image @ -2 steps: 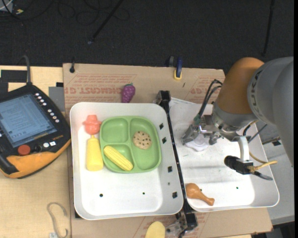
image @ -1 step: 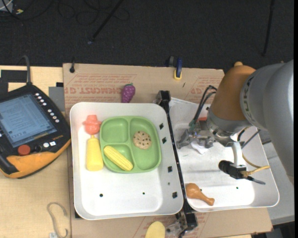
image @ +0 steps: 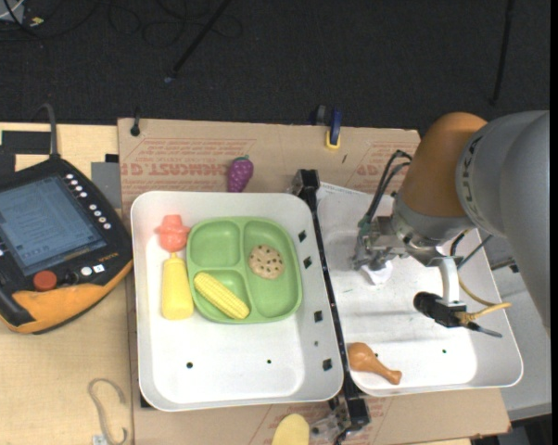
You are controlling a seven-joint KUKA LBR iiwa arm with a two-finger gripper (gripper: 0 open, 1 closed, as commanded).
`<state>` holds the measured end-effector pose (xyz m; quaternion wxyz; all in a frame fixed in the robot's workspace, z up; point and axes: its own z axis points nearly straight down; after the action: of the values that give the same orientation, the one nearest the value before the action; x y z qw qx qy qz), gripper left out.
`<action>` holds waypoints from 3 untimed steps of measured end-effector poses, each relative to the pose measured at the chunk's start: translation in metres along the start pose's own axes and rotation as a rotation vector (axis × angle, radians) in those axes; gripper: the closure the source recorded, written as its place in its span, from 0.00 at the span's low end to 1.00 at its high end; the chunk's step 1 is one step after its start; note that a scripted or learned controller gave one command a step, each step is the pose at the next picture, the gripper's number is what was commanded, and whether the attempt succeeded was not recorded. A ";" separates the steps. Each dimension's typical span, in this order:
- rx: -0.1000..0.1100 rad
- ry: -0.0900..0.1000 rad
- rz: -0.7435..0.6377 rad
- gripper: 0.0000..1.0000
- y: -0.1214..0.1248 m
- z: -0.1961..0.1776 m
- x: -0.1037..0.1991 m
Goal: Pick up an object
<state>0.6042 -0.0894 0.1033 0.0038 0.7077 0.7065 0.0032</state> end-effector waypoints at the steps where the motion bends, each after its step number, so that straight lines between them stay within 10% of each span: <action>1: 0.008 0.001 -0.001 1.00 0.010 -0.051 0.004; 3: 0.011 0.002 -0.001 1.00 0.008 -0.124 0.005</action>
<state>0.6106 -0.0846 0.2278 -0.0006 0.7072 0.7070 0.0002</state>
